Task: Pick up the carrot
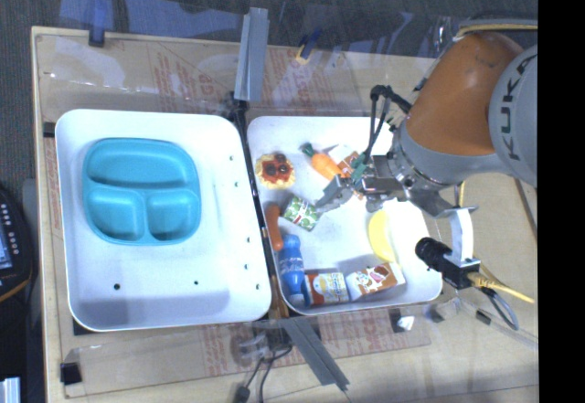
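Note:
The carrot [323, 162] is small and orange with a green top. It lies slanted in the upper middle of the right bin [265, 132]. My gripper [336, 186] hangs just below and right of the carrot's lower end, low over the bin floor. Its fingers [327, 197] look spread apart, with one reaching down-left toward a green packet and the other up by the carrot's end. Nothing is held between them. The orange-banded wrist [466, 100] covers the bin's right side.
The right bin also holds a round red-and-yellow toy [275, 170], a green packet [301, 213], a red sausage [272, 226], a blue bottle [292, 266], a sauce bottle [327, 286], a small carton [375, 279] and a yellow piece [381, 235]. A blue divided tray [143, 188] sits in the left bin [137, 301].

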Tool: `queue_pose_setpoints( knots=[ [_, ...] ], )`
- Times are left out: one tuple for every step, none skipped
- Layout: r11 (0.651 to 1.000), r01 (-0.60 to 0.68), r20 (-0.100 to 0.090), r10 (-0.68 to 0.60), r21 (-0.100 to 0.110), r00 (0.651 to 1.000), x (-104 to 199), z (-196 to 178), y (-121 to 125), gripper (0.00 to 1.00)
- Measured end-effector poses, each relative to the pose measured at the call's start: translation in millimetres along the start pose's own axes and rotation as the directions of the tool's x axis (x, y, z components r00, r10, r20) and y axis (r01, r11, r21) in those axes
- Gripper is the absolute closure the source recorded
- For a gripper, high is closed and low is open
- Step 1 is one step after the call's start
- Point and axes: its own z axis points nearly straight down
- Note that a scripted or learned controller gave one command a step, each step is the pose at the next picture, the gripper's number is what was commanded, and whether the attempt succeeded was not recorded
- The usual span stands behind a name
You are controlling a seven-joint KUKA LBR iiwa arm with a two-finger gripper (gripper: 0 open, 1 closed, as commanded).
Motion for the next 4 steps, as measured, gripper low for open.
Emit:
queue_pose_setpoints(
  knots=[
    [0.953, 0.302, 0.006, -0.302, -0.001, 0.953, 14, 136, 17, 0.00],
    [0.951, 0.309, 0.006, -0.309, -0.003, 0.951, 15, 127, 18, 1.00],
    [0.886, 0.464, 0.005, -0.464, -0.007, 0.886, 9, 165, 144, 1.00],
    [0.740, 0.672, 0.006, -0.672, -0.004, 0.740, 59, 69, 142, 1.00]
  ],
)
